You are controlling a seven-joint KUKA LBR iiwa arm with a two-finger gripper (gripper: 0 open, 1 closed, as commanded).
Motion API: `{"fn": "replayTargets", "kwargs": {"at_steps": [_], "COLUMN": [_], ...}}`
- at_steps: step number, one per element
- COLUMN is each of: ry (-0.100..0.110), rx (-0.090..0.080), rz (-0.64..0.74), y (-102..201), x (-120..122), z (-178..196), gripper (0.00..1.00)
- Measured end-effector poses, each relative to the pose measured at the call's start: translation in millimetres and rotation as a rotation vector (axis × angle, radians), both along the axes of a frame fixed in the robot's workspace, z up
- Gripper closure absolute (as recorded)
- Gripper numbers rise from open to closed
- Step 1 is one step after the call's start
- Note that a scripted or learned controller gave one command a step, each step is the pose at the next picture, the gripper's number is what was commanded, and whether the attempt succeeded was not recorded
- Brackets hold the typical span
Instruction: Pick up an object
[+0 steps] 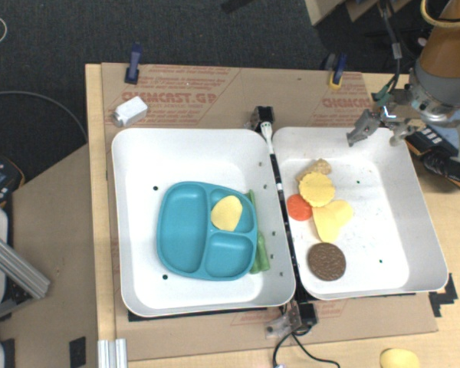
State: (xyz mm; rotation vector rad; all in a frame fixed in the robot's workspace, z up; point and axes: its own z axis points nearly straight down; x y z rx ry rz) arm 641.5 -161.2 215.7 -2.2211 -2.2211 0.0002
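Note:
The right bin (402, 228) holds several toy foods clustered at its left side: a tan piece (319, 166), a round yellow piece (317, 189), a small orange-red disc (298, 207), a pale yellow heart-like piece (332, 219) and a brown cookie (326, 261). My gripper (379, 130) hangs over the far edge of that bin, above and to the right of the cluster. It is open, with nothing between its fingers. In the left bin (138, 175), a blue divided tray (184, 232) carries a yellow piece (227, 213).
A green strip (258, 245) lies along the blue tray's right edge. A small white block (130, 111) sits on the cardboard behind the left bin. Blue clamps (133, 64) hold the board's far edge. A yellow object (399, 358) lies at the bench's front right.

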Motion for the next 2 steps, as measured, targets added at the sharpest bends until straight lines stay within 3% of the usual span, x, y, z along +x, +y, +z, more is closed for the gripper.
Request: {"fn": "replayTargets", "kwargs": {"at_steps": [1, 2], "ry": [-0.009, -0.006], "rx": [-0.002, -0.003], "rz": [-0.002, 0.0], "y": [13.9, 13.8], "x": [-82.9, -79.8], "z": [114.7, 118.6], "gripper": [0.0, 1.0]}}
